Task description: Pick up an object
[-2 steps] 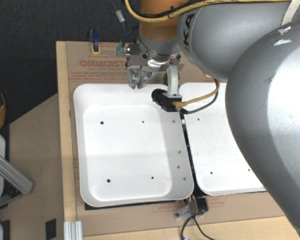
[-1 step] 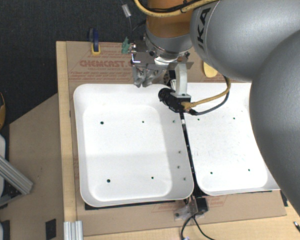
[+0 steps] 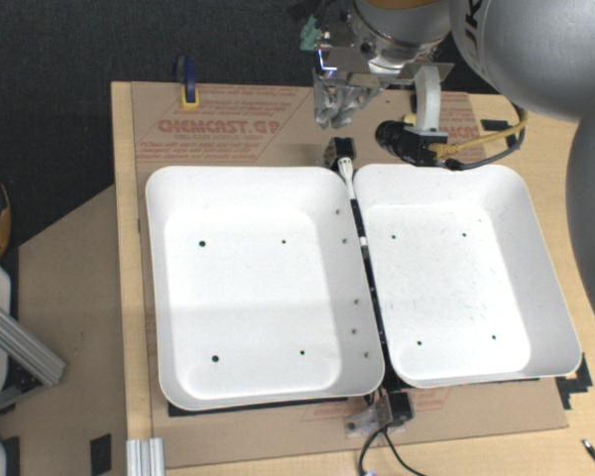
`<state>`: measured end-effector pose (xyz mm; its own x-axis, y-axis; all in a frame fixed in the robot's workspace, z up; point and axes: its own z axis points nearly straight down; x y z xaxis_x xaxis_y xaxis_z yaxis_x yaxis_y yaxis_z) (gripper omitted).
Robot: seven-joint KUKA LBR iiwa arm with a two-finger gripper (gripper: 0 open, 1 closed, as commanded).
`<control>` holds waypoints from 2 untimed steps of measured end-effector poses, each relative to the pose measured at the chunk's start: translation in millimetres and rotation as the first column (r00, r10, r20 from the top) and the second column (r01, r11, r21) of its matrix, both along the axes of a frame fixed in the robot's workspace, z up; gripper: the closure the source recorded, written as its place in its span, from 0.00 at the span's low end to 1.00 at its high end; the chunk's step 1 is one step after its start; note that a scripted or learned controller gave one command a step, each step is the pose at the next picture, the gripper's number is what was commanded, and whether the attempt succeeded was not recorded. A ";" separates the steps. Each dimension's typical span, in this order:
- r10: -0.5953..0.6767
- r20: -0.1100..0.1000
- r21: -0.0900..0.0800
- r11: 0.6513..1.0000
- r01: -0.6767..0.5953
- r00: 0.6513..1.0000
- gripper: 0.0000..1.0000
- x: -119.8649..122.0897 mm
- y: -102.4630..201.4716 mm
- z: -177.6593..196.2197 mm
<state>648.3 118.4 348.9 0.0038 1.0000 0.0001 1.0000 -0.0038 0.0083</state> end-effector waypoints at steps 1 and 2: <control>0.008 -0.016 0.000 1.000 -0.008 1.000 1.00 17.3 51.5 -91.9; 0.001 0.002 0.001 1.000 -0.001 1.000 1.00 19.3 18.2 -21.8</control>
